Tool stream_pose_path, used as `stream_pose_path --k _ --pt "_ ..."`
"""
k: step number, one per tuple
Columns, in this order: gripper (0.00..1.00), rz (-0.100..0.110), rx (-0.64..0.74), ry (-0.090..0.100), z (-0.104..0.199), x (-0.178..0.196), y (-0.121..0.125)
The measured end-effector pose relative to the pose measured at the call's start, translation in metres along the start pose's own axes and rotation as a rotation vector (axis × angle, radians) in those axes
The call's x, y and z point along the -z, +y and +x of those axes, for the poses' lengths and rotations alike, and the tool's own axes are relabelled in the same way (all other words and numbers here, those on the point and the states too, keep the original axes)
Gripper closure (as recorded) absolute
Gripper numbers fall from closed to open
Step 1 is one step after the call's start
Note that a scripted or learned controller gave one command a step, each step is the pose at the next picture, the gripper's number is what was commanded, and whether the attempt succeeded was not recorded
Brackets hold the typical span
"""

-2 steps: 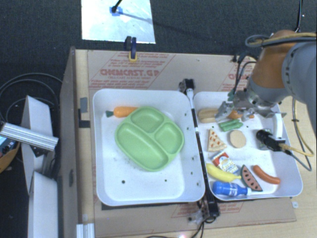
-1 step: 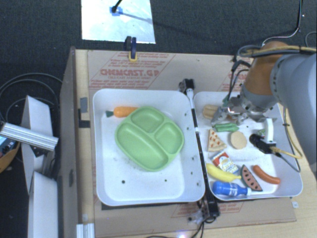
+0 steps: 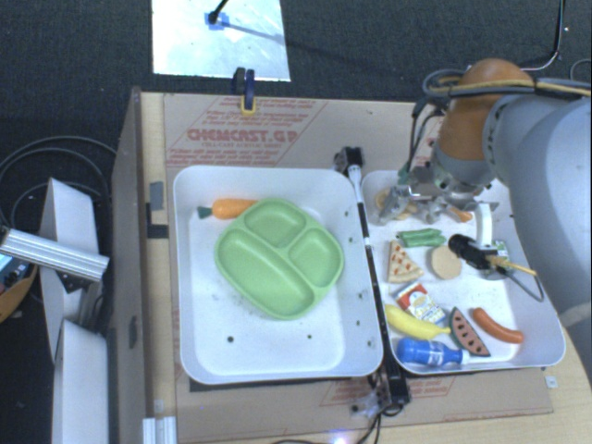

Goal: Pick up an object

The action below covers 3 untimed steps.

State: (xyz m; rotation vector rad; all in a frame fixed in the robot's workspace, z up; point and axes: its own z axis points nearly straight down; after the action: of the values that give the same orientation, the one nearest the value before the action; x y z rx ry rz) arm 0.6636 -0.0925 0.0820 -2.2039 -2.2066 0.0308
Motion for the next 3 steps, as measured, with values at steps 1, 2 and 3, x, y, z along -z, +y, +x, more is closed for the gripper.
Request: stream_pose_path --k 1,2,3 --pt "0.00 0.000 -0.005 0.004 -0.0082 -0.0016 -0.0012" --pt "0.00 0.000 -0.006 0.004 -0.0095 -0.0019 -0.0012" --pt "0.00 -0.001 -0.004 0.003 -0.0080 -0.0020 -0.0012"
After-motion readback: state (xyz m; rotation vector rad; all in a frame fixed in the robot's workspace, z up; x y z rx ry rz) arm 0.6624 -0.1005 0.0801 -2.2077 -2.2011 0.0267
